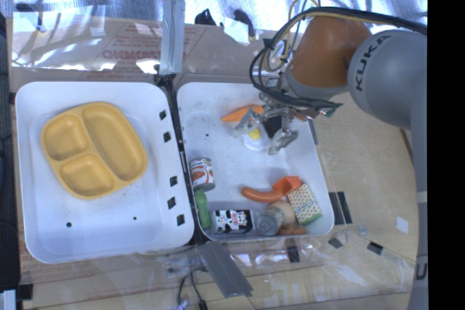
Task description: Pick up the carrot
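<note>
The carrot (237, 113), a small orange tapered piece, lies in the upper middle of the right bin (218, 156). My gripper (263, 132) hangs just to its right and slightly nearer, with the fingers (244, 125) spread open. The left finger stands right beside the carrot's thick end. Below the gap between the fingers lies a white and yellow egg-like toy (253, 136). The wrist hides the bin floor behind the fingers.
Along the right bin's near edge lie a small can (202, 173), a green piece (202, 209), a black and white carton (232, 219), a reddish sausage shape (264, 193) and a yellow waffle block (305, 202). The left bin (43, 221) holds a yellow divided plate (93, 149).
</note>
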`<act>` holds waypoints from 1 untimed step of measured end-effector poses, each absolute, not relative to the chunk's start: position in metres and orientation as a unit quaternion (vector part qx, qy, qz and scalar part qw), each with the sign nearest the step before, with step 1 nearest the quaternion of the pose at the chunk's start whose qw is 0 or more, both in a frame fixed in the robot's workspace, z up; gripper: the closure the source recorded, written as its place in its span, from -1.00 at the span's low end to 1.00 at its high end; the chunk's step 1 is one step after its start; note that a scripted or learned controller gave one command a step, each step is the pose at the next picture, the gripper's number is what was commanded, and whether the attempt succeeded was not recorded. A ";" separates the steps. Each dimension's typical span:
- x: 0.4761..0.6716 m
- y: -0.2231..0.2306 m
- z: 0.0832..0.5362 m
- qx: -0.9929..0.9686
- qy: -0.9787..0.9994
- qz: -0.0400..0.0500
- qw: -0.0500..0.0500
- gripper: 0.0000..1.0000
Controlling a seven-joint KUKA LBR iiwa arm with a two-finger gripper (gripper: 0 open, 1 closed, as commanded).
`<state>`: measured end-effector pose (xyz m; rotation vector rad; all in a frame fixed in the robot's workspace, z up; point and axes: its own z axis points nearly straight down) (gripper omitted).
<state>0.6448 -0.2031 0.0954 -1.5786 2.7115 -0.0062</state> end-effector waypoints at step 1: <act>0.659 -0.210 0.096 -0.501 0.865 -0.003 0.003 -1.00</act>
